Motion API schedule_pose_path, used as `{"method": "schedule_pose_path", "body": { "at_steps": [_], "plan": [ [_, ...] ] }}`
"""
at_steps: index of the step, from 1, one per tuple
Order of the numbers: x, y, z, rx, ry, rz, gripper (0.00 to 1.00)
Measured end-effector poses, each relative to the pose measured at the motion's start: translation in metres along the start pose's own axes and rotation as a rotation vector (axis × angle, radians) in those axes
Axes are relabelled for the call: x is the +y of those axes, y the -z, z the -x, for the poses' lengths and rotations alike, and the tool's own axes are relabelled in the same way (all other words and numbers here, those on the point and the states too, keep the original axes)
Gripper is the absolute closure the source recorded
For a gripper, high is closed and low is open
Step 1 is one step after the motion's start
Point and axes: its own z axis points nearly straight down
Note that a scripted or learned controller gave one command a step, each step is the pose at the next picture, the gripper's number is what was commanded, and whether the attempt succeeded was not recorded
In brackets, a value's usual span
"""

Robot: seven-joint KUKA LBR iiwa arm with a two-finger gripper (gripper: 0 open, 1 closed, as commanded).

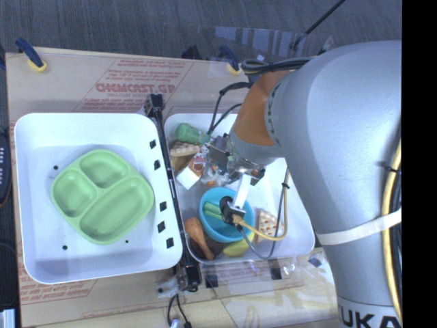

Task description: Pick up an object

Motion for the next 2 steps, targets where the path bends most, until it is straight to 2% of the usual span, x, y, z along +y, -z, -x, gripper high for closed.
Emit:
{"method": "schedule_pose_path", "body": {
  "at_steps": [1,2],
  "plan": [
    [-0.0373,0.0924,-0.0222,0.001,-0.173,0.010,1.00],
    [-0.0387,0.0899,-0.0278,0.000,-0.332,0.011,1.00]
  ]
}}
